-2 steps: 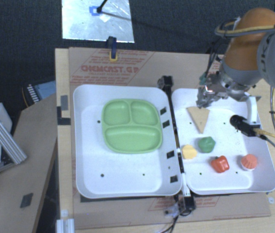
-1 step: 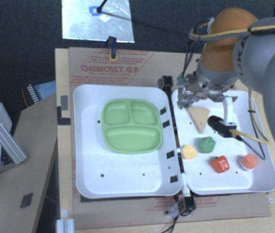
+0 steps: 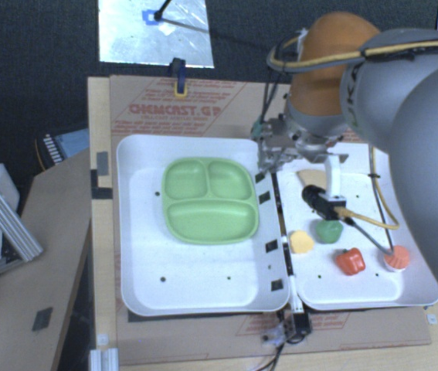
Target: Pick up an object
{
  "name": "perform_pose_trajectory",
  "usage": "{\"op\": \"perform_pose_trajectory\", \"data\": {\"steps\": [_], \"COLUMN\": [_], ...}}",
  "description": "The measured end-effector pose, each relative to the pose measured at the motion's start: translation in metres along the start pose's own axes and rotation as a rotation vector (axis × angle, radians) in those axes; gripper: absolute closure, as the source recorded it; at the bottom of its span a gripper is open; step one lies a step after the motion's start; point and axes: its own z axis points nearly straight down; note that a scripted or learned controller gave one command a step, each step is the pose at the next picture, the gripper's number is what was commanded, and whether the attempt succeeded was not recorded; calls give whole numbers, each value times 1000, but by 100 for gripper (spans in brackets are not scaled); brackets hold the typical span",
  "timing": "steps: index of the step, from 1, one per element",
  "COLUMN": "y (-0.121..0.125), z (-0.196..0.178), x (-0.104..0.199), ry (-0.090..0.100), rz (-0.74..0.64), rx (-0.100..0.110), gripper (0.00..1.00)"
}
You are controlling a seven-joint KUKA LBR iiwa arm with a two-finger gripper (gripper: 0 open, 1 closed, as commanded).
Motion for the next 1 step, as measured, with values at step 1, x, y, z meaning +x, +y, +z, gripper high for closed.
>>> {"op": "perform_pose_trajectory", "data": {"steps": [1], "y": [-4], "z": [3], "x": [52], "ry": [-1], "rz": [1], "rx": [0], "gripper": [100]}}
